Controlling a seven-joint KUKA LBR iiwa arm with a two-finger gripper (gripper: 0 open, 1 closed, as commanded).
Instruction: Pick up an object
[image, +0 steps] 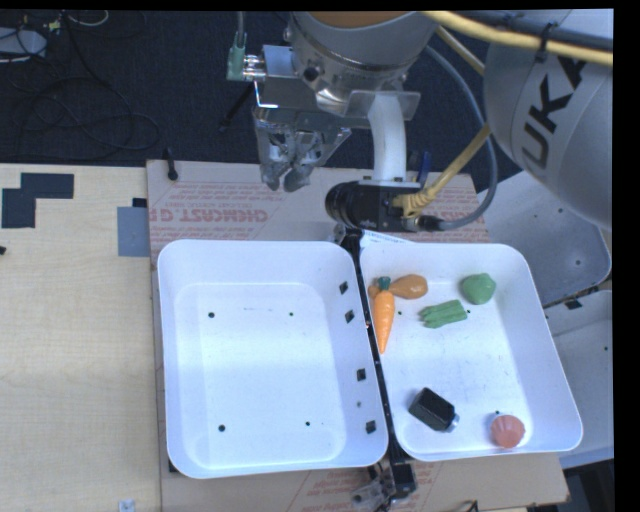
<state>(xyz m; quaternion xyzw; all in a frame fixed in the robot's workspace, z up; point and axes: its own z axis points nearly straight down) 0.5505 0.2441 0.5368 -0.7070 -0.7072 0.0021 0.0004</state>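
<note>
The big grey arm (540, 90) is reaching in from the right and hanging over the far edge of the table (70, 330), above a sheet of printed cardboard (210, 210). Two white bins are sitting side by side on that sheet: the left bin (260, 360) and the right bin (470, 350), their inner walls touching. The tool (292, 165) is pointing down beyond the far rim of the left bin, well above everything; its fingers are sitting close together with nothing between them. In the right bin, an orange carrot (383, 315) is lying just beside the dividing wall, its top touching an orange-brown piece (409, 287). A long green vegetable (443, 314) is resting near the middle, with a rounder green piece (478, 288) just behind it. A black block (433, 409) is lying toward the near side, and a small pink ball (507, 431) is sitting in the near right corner
</note>
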